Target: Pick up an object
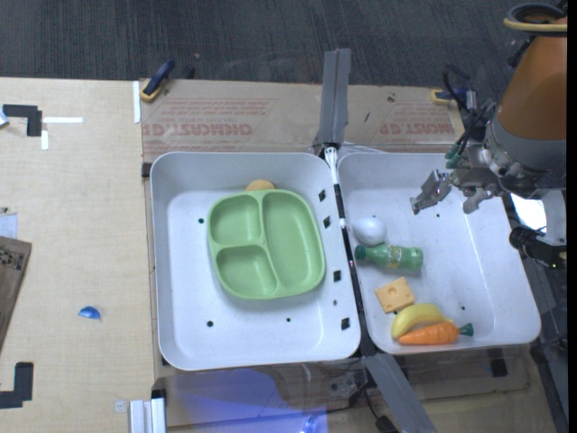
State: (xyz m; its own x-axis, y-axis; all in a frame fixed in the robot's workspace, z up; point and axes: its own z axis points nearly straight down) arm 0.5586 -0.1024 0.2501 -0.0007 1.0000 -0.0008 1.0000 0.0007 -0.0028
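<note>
Two-finger gripper (448, 191) hangs open and empty above the right white bin (505, 278); best descend squarely, fingers straddling the green plastic bottle (389, 257).

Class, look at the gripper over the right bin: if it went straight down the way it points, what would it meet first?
Probably the bare floor of the right bin. The gripper hangs over its upper part, above the white egg and green bottle, though depth is uncertain.

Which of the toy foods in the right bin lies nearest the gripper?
The white egg. It lies at the top of the group, closest to the gripper; the green bottle, cheese, banana and carrot lie lower down, farther off.
</note>
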